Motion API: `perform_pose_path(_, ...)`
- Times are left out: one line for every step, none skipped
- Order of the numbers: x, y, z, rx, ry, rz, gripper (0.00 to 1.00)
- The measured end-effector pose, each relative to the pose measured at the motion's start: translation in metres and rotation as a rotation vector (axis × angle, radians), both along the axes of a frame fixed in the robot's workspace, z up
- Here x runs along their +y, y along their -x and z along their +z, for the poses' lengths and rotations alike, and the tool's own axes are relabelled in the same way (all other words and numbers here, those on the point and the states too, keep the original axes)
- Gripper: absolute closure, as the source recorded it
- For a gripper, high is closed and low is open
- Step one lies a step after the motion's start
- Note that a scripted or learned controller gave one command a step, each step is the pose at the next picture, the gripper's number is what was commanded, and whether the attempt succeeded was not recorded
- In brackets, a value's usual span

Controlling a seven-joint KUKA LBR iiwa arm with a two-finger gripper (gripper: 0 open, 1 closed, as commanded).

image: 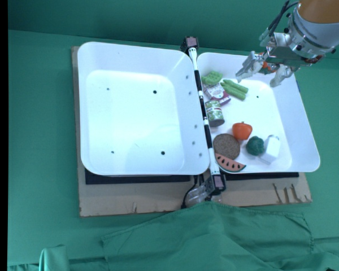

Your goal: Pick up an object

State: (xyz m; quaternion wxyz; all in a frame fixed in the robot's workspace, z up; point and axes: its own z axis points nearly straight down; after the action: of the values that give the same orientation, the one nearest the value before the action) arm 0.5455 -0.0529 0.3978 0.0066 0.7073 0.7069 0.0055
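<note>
Green cloth [214, 239] lies bunched nearest the camera, below the cardboard sheet [101, 199] that carries both bins. Left bin [135, 109] has only small dark dots on its floor. Right bin [294, 123] holds all candidate objects, clustered toward the divider: watermelon slice [230, 164], brown disc [226, 145], dark green broccoli-like piece [256, 145] touching a white block [271, 149], orange-red pepper-like piece [242, 130], small can [214, 113], red-white packet [217, 92], light green ridged piece [212, 77], and green stalks [235, 88].

Gripper [265, 72] hangs over the right bin's far edge, beside the green stalks and apart from them. Fingers [246, 68] are spread apart, nothing between them; a small orange spot between them is too unclear to identify.

Judgement: open posture above the pile suits an approach before descent. Nothing is lifted yet. Stalks are the nearest target; being thin and lying flat, they may slip from a pinch.
</note>
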Motion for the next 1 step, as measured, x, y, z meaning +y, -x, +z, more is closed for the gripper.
perform_pose_path(0.0402, 0.0213, -0.0931, 0.024, -0.003, 0.001, 1.00)
